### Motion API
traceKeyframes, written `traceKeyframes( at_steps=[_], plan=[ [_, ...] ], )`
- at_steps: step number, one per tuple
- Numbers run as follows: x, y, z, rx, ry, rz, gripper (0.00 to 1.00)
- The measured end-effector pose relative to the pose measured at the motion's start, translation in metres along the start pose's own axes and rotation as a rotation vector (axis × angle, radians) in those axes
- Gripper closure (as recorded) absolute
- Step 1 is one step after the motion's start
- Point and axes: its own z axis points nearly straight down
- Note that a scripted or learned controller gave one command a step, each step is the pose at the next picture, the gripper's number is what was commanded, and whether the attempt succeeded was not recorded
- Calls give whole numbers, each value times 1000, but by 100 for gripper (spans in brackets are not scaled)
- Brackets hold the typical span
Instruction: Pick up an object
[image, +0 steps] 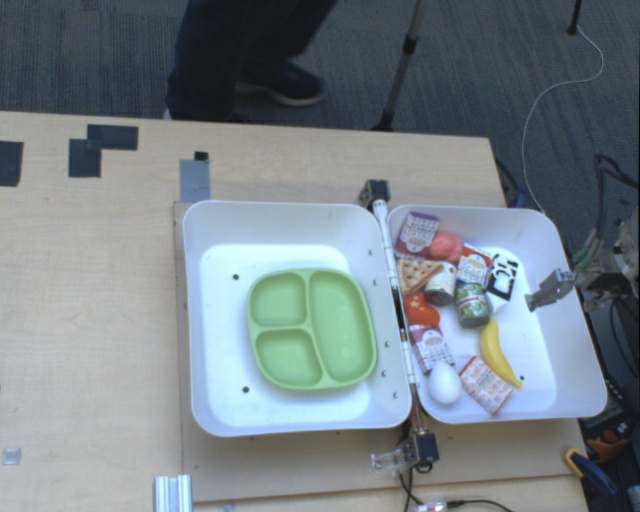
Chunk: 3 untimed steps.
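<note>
The right white bin (560, 235) holds several toy food items. Among them are a yellow banana (497, 352), a white egg (444, 384), a green jar (472, 303), a purple packet (418, 231), a red-and-white packet (487, 385) and a black-and-white piece (503, 276). My gripper (551, 289) sits low at the bin's right rim, to the right of the black-and-white piece and above the banana in the view. It is small and grey here, and nothing is seen held in it.
The left white bin (215, 300) carries a green three-compartment plate (311, 329). A hinge bar (392, 290) runs between the bins. Cables and arm parts (615, 265) crowd the right side. A person's legs (245, 55) stand beyond the bench's far edge.
</note>
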Motion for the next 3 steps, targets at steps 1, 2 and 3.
traceKeyframes(
  at_steps=[1,2,3],
  plan=[
    [29,-22,127,1,1,2,0],
    [29,-21,117,-2,1,1,100],
    [91,-15,30,-2,1,0,100]
  ],
)
